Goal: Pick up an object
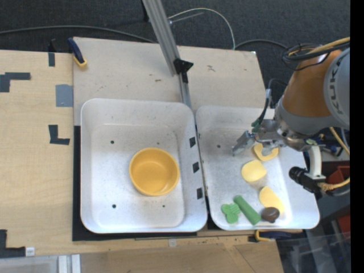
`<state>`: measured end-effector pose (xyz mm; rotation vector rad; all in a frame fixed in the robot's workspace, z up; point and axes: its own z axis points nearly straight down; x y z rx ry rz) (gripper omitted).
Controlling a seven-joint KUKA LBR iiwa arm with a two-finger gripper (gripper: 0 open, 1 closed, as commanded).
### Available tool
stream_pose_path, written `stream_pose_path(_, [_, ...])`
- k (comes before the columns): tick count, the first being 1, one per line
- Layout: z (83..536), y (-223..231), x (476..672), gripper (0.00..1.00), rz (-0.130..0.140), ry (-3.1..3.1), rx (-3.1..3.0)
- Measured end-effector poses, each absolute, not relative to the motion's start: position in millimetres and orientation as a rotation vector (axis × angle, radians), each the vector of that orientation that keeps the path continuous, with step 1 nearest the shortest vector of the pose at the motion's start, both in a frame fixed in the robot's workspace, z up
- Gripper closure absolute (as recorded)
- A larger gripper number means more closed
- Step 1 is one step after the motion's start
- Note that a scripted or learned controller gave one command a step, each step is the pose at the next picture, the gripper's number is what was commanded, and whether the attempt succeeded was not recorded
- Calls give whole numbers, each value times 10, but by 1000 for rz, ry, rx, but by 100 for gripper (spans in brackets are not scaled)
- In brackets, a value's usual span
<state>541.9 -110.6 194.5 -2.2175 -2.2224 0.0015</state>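
Note:
My gripper [254, 146] hangs low over the back half of the right bin [219, 131], reaching in from the right. A flat yellow piece [266, 152] lies right under it, partly covered by the wrist. Just in front lie a pale yellow oval [253, 172] and a second yellow lump [269, 198]. A small brown object [270, 214], a green stick [247, 209] and a green leafy piece [230, 211] rest at the bin's front edge. A yellow bowl [153, 171] stands upright in the left bin [99, 124].
A slanted grey metal pole [165, 33] crosses the back of the bench and ends at the divide between the bins. Cables trail behind the bench and beside the arm at the right. A blue and yellow clamp [77, 52] sits at the back left.

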Motion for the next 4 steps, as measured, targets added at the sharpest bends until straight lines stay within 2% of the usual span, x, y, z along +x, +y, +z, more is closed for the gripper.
stream_pose_path(1, [1946, -1107, 5419, 0, 1, -2222, -2218])
stream_pose_path(2, [1334, -1024, 5433, 0, 8, -2219, -2215])
stream_pose_path(3, [896, -1020, 5437, 0, 0, -2223, -2220])
stream_pose_path(4, [992, -1015, 5434, 100, 1, -2222, -2218])
